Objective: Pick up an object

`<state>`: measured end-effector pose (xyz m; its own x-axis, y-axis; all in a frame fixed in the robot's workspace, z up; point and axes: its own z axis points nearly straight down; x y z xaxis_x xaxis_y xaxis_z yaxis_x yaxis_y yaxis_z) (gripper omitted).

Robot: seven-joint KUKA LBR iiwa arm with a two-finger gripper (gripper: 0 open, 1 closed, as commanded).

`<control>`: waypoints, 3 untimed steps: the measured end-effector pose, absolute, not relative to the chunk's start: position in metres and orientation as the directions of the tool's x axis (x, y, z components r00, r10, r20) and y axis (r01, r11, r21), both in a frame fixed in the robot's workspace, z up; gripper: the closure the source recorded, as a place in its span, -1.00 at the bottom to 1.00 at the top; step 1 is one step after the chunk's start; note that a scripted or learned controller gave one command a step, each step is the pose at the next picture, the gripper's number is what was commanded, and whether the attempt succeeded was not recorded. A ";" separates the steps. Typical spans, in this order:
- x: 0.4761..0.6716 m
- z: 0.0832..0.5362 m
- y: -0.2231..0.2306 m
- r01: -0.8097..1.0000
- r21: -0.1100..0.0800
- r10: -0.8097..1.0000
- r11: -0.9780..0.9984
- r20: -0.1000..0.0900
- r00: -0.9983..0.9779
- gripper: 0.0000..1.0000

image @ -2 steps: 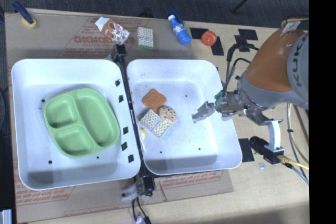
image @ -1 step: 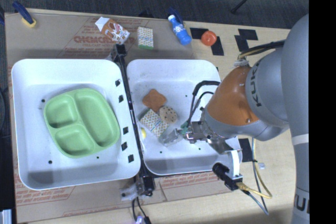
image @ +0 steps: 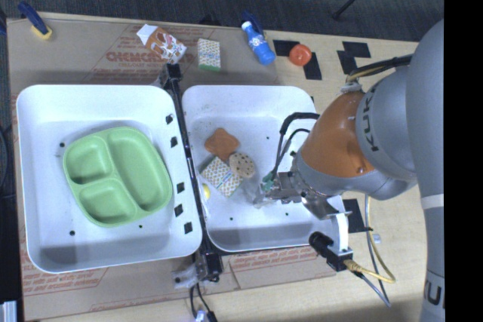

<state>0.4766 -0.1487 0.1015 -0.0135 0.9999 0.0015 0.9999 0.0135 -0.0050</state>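
In the right bin point(image: 249, 105), an orange-brown block point(image: 221, 141) lies near the middle. Just below it sit a round speckled piece point(image: 242, 164) and a checkered block point(image: 219, 176), touching each other. A small yellow item point(image: 205, 192) peeks out at the bin's left wall. My gripper point(image: 264, 192) is low inside the bin, just right of the speckled piece and the checkered block. The grey arm and its orange band point(image: 339, 143) hide the bin's right side.
The left bin point(image: 38, 109) holds a green divided plate point(image: 115, 175). On the bench behind the bins lie a snack packet point(image: 161, 44), a patterned box point(image: 208, 54), a blue bottle point(image: 259, 44) and an orange ball point(image: 300, 54). A blue clamp point(image: 34, 19) sits far left.
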 end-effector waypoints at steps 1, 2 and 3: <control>0.477 0.232 -0.179 1.000 0.002 1.000 0.005 -0.002 -0.005 1.00; 0.476 0.216 -0.200 1.000 -0.004 1.000 0.005 0.001 -0.005 1.00; 0.476 0.218 -0.211 1.000 -0.001 1.000 0.005 0.000 -0.005 1.00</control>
<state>0.4764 -0.2108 0.2185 -0.0047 1.0000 0.0000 1.0000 0.0047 -0.0012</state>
